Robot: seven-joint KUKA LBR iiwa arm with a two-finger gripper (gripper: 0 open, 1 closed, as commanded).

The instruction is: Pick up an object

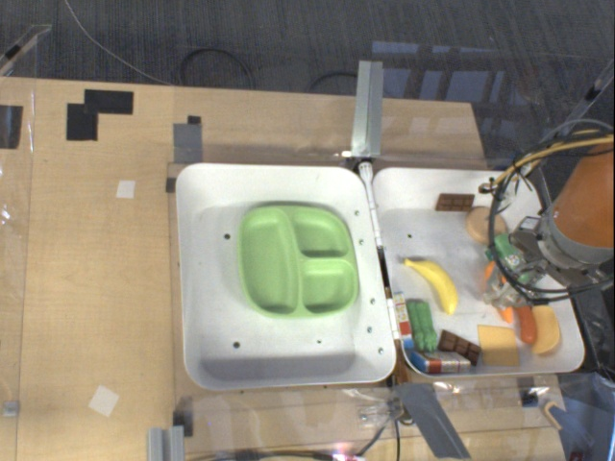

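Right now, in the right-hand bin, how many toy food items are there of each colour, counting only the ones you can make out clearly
Yellow: 2, the banana and the cheese wedge
Brown: 2, one chocolate bar at the far side, one chocolate bar at the near side
Green: 1, a green block
Total: 5
The items beside the arm's wrist are too cluttered to count.

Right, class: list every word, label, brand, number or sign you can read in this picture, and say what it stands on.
No text can be read.
Small box at the right bin's near edge: red and blue print, too blurred to read.
Green packet: no legible label.
Black patches on the bench: plain shapes, no writing.
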